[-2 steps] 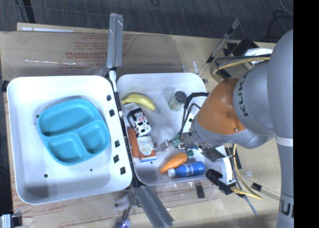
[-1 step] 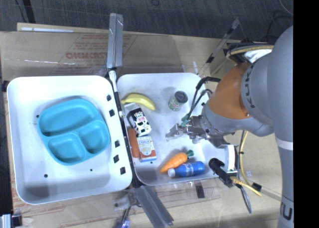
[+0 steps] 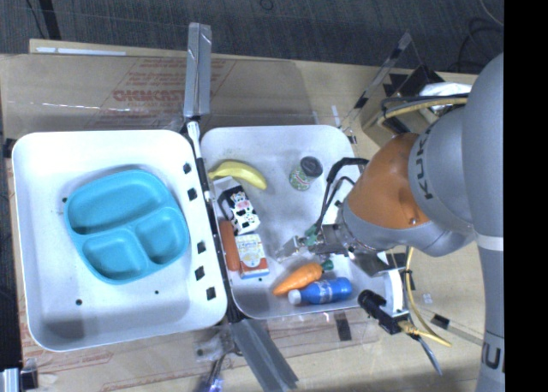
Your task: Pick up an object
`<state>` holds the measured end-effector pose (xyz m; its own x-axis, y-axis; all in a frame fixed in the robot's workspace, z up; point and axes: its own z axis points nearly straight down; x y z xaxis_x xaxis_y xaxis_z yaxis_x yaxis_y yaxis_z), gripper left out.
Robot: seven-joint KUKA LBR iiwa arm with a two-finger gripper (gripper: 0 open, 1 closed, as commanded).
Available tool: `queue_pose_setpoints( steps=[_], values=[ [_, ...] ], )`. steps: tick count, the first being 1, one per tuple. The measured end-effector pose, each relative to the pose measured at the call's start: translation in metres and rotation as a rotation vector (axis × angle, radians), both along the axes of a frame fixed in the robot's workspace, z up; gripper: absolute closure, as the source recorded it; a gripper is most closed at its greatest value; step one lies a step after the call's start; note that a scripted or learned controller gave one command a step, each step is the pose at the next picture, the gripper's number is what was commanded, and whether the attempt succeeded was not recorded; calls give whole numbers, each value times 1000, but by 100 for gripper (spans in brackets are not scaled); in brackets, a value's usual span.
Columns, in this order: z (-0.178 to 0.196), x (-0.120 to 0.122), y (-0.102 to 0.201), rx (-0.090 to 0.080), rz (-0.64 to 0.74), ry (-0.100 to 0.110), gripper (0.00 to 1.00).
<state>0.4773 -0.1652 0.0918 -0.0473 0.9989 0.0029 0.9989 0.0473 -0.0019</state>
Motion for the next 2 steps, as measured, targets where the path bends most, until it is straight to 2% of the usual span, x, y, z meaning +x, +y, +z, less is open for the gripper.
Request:
queue_pose_setpoints(
  steps=[1,2],
  values=[
    [70,0,-2,-2,-72,0,0],
    [0,0,-22,-1,28,0,0]
  ],
)
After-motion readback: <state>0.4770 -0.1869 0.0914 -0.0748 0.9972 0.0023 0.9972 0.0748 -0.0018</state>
